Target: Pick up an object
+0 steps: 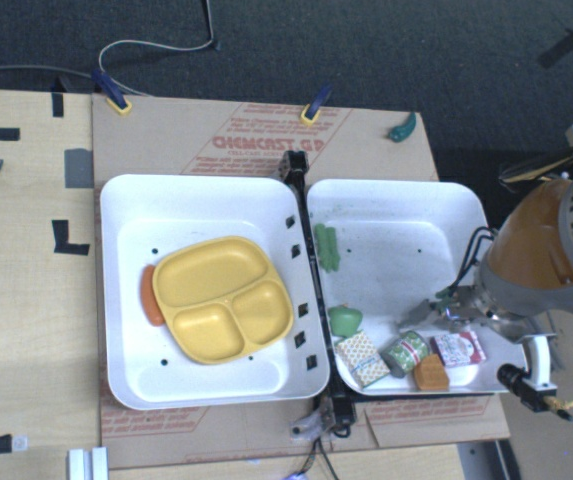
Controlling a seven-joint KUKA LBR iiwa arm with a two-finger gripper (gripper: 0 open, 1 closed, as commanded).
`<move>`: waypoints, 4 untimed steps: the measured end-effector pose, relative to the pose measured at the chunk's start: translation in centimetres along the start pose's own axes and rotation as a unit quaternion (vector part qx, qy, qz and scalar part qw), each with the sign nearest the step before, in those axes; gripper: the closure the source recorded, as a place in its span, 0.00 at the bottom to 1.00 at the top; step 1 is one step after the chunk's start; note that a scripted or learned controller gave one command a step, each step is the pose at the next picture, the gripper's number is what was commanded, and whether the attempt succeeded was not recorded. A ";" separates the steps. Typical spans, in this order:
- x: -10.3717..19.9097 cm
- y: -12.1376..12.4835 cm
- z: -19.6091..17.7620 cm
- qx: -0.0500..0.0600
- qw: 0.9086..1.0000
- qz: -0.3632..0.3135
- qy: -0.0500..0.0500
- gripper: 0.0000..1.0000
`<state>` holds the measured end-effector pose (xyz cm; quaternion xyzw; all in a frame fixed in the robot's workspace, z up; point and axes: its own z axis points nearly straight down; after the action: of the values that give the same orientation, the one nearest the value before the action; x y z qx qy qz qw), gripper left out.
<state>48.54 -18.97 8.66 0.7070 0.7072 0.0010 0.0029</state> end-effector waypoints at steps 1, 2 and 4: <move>4.3 5.7 0.0 -0.001 1.000 -0.001 0.000 0.00; 4.1 5.6 -0.9 -0.001 1.000 0.000 -0.001 1.00; 4.2 5.6 -1.8 0.000 1.000 0.000 0.000 1.00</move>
<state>54.14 -14.78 10.53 0.7067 0.7075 0.0010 0.0027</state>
